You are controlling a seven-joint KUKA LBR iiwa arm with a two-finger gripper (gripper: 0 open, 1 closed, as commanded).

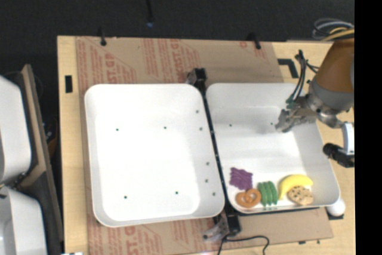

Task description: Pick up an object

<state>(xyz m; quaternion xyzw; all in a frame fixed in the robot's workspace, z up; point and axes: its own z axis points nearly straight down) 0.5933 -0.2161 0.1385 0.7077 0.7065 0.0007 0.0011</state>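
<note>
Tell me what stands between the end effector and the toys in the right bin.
Nothing visible: bare right bin floor separates the end effector from the purple piece, pretzel, green piece, banana and cookie.

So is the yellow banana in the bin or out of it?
In. The banana lies inside the right bin, near its front edge, beside the cookie.
</note>
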